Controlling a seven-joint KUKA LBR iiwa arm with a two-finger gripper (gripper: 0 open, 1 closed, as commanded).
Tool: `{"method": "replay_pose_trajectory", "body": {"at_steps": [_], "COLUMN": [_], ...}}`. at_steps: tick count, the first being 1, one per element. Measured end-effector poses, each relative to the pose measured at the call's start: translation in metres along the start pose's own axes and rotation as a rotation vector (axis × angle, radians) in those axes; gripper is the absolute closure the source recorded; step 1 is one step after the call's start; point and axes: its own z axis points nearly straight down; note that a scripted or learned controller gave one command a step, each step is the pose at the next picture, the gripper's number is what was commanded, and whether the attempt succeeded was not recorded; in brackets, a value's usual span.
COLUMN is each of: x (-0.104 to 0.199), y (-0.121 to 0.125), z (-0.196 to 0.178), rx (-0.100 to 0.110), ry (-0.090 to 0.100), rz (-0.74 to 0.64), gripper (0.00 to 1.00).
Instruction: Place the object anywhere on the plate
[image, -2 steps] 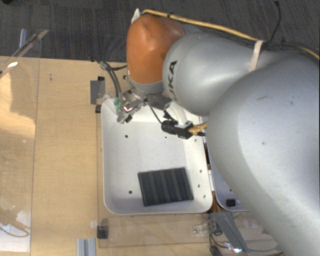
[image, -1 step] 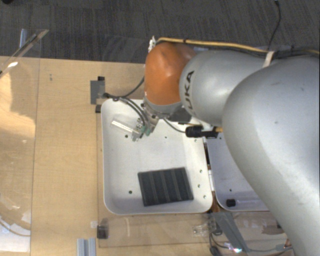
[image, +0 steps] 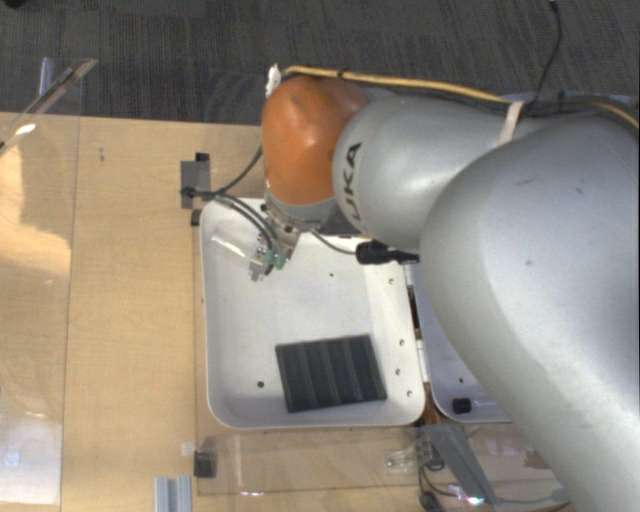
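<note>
A large grey robot arm with an orange band (image: 300, 140) is seen reaching in from the right over two shallow white plastic bins. Its small two-finger gripper (image: 266, 260) is held low over the far left part of the left white bin (image: 225, 390). Whether anything is held there cannot be told; the tip is small and blurred.

A dark grey ribbed rectangular plate (image: 330, 373) is lying flat on the floor of the left bin, toward its near side, well apart from the gripper. No loose object can be made out clearly elsewhere on that bin's floor, so the whereabouts of the task's object cannot be settled. The right white bin (image: 450, 385) is mostly hidden beneath the arm; a small dark item (image: 461, 406) is seen near its near edge.

For the step to be done well, the gripper would probably need to be carried toward the near side until it is centred over the ribbed plate, lowered close, and only then released.
</note>
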Motion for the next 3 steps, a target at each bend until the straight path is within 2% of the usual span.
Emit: {"method": "replay_pose_trajectory", "body": {"at_steps": [1, 2, 3], "x": [0.057, 0.063, 0.106], "y": [-0.012, 0.0, -0.02], "z": [0.01, -0.11, -0.075], "rx": [-0.019, -0.037, -0.035], "ry": [-0.004, -0.008, -0.006], "rz": [-0.444, -0.809, -0.999], "gripper": [1.0, 1.0, 1.0]}}
